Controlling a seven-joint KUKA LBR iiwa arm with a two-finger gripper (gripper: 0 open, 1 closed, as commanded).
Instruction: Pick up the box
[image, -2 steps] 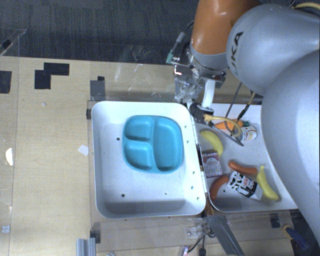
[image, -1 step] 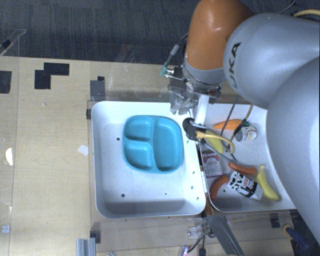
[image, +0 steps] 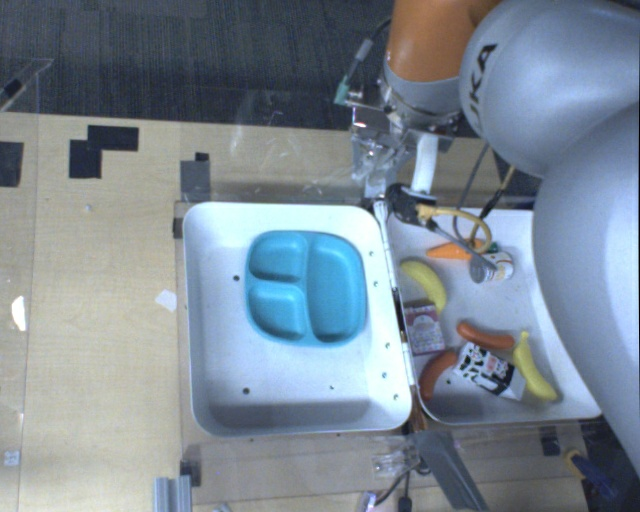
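Note:
A small red and white box (image: 423, 330) lies in the right bin (image: 520, 225), close to its left wall. A second box, black and white (image: 487, 369), rests near the bin's front between a hot dog and a banana. My gripper (image: 372, 168) hangs above the far rim where the two bins meet, well behind both boxes and apart from them. The arm's grey body covers the right side of the right bin.
The left bin (image: 215, 400) holds a blue divided plate (image: 305, 286). In the right bin lie a yellow banana (image: 426, 282), a carrot (image: 449, 253), a hot dog (image: 486, 336), a second banana (image: 535, 372), a brown item (image: 434, 372) and a small metal piece (image: 488, 266).

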